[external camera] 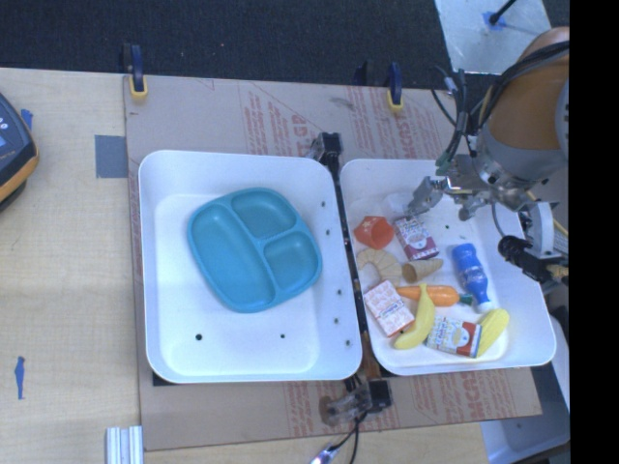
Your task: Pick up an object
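Gripper (447,197) of the grey arm, poised over the upper part of the right bin (542,351); the two fingers stand spread apart, with nothing between them. One fingertip (423,199) lies close above the small maroon carton (415,238), the other toward the bin's right side.

Candidate objects, all in the right bin: a red pepper-like piece (374,231) at the left wall, the maroon carton just beside it, a blue bottle (471,272) to the right, an orange carrot (430,295) across the middle, a yellow banana (419,323) below it, a pink-and-white packet (388,306) touching the banana, a juice carton (455,337) and a second yellow piece (493,329) near the lower rim. Beige pieces lie between the pepper and the carrot; their identity cannot be told.

Left bin (155,259): holds a blue divided plate (253,248).

Progress, as judged: no object is lifted; every item rests on the bin floor. The approach appears under way, while descent, closing on an item, and lifting remain to be done.
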`<state>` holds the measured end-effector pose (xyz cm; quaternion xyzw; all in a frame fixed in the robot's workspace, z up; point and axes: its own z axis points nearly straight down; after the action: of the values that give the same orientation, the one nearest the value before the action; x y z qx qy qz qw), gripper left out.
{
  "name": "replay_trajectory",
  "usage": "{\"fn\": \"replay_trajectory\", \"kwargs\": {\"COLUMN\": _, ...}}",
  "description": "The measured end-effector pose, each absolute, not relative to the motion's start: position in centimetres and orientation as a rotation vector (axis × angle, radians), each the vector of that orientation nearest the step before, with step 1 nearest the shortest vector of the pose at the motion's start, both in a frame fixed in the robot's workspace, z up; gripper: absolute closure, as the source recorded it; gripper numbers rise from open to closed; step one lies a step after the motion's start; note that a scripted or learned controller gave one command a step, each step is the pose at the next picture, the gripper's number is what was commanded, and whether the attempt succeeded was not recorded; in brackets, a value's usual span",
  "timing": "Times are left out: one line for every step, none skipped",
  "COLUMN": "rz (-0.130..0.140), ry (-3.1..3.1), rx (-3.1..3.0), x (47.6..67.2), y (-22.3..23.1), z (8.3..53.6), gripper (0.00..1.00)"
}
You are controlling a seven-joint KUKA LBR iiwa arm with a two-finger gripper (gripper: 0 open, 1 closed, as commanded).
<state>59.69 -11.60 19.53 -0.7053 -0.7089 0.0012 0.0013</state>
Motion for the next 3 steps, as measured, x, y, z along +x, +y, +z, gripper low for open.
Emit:
{"fn": "replay_trajectory", "kwargs": {"rz": 0.005, "ry": -2.224, "rx": -2.215, "x": 52.0, "y": -12.0, "z": 9.1, "gripper": 0.00}}
{"fn": "replay_trajectory", "kwargs": {"rz": 0.004, "ry": -2.227, "rx": -2.214, "x": 59.3, "y": -9.4, "z": 9.2, "gripper": 0.00}}
{"fn": "replay_trajectory", "kwargs": {"rz": 0.008, "ry": -2.227, "rx": -2.212, "x": 59.3, "y": -9.5, "z": 10.2, "gripper": 1.00}}
